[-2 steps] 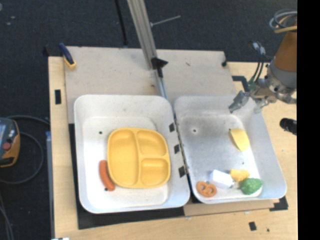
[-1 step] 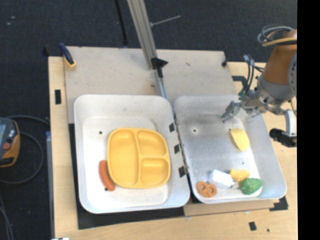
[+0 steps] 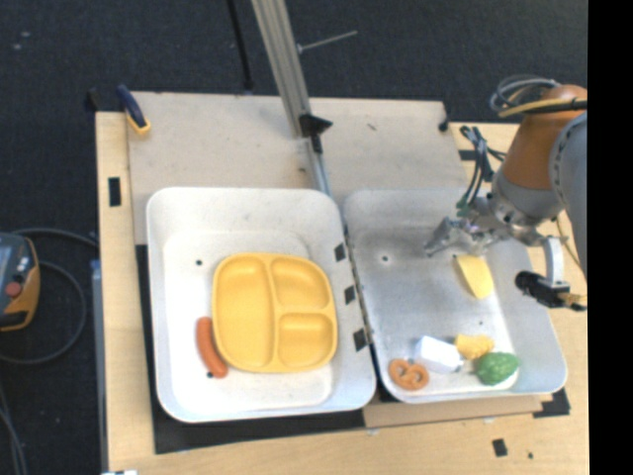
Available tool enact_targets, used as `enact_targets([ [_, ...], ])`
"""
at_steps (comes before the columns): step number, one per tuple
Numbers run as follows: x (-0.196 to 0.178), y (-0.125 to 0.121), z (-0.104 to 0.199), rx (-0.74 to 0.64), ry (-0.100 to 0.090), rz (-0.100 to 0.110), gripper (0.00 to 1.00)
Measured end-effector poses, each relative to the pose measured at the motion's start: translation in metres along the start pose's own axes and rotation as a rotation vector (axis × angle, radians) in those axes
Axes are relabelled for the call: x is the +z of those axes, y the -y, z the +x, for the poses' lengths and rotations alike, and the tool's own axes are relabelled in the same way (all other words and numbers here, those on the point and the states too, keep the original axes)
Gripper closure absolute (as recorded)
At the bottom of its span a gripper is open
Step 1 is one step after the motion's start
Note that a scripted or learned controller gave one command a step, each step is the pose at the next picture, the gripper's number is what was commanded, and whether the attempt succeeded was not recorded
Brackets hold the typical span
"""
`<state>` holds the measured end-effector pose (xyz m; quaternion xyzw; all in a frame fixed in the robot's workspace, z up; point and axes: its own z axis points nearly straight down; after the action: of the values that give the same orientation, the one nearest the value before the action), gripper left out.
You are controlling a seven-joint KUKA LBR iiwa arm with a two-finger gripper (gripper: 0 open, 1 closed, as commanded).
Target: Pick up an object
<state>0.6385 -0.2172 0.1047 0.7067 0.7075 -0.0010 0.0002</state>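
Hovering near the right bin's [image 3: 396, 216] far edge, the hand [image 3: 463, 234].

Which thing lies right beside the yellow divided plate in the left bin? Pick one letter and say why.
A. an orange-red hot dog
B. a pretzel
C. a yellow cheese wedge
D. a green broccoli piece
A: the hot dog lies against the left edge of the yellow plate in the left bin; the broccoli, pretzel and cheese wedge sit in the right bin.
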Motion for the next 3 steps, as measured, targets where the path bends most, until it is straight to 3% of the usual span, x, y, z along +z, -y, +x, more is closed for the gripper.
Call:
enact_targets([
  [1, -0.015, -0.002, -0.001, -0.002, 0.004, -0.006, 1.0],
  [3, -0.105, -0.007, -0.001, -0.003, 0.001, -0.007, 1.0],
])
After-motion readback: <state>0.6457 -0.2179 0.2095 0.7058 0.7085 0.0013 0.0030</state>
